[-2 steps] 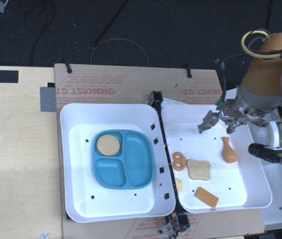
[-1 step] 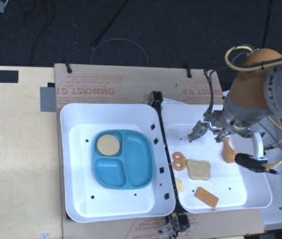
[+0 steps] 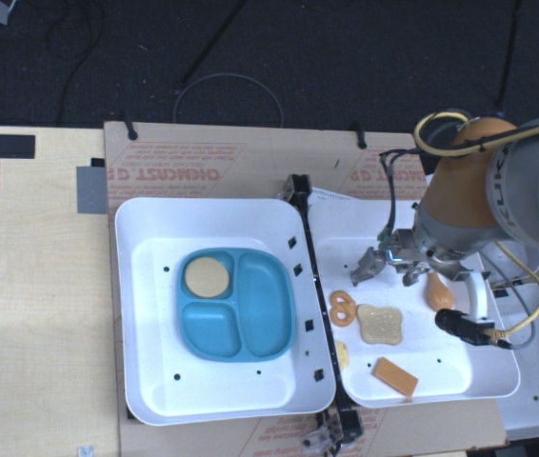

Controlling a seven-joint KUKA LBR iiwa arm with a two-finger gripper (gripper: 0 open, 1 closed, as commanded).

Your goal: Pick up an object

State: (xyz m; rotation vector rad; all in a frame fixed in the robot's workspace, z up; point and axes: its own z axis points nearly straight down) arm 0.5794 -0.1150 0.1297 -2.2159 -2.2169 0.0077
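Jaws (image 3: 384,263) over right bin (image 3: 498,384), wooden bench (image 3: 31,293)

light: even, bright overhead | shadows: soft, faint | glare: mild on white bins (image 3: 146,227) | focus: slightly soft, low resolution | background: dark

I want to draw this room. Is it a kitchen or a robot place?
Probably a robot lab, not a kitchen. A grey arm with an orange band reaches over two shallow white bins on a bench, cables trail across the dark floor, and the food, like the toast-shaped slice, looks like toys.
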